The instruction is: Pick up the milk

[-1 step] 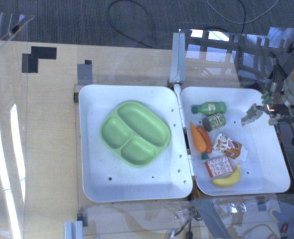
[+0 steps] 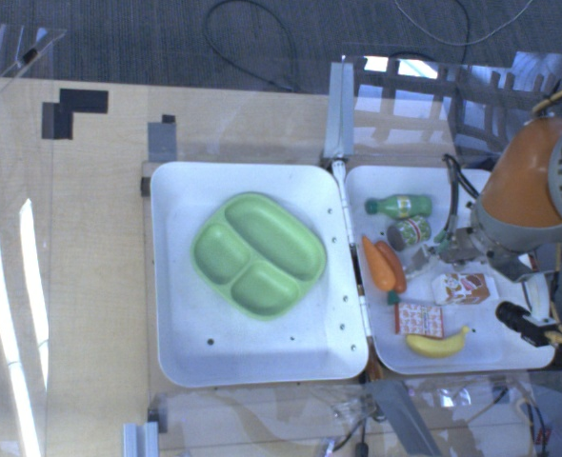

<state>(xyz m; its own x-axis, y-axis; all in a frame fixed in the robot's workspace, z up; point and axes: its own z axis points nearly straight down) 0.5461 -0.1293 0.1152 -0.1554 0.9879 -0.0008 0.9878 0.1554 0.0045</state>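
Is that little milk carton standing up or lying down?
Lying down. The milk carton rests flat on the right bin floor, its printed side facing up, near the banana.

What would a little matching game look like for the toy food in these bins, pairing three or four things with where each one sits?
Things:
1. green plate
2. banana
3. green bottle
4. carrot

Places:
A. near front edge of the right bin
B. by the right bin's left wall
C. in the left bin
D. near back of the right bin

Pairs: 1-C, 2-A, 3-D, 4-B
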